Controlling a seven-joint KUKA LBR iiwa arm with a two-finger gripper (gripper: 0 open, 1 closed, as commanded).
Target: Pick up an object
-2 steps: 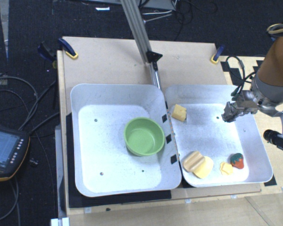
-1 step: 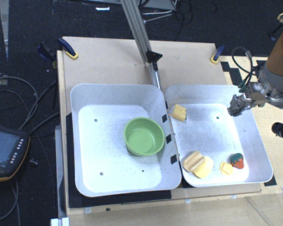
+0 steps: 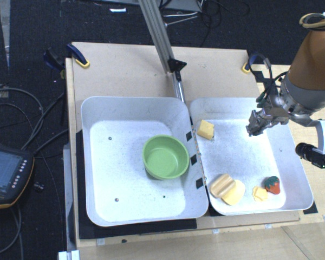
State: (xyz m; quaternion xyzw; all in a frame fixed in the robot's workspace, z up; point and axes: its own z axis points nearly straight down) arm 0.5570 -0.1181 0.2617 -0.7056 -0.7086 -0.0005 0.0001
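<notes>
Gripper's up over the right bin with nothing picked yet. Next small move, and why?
Probably shift toward the yellow block at the right bin's left side, then descend. The gripper sits above bare floor near the bin's upper right, and that block lies alone, while the other pieces cluster along the near edge.

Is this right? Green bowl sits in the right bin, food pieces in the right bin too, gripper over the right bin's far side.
Not quite. The camera view shows the green bowl in the left bin, not the right one. The rest stands: the food pieces lie in the right bin, and the gripper is over that bin's far side.
</notes>
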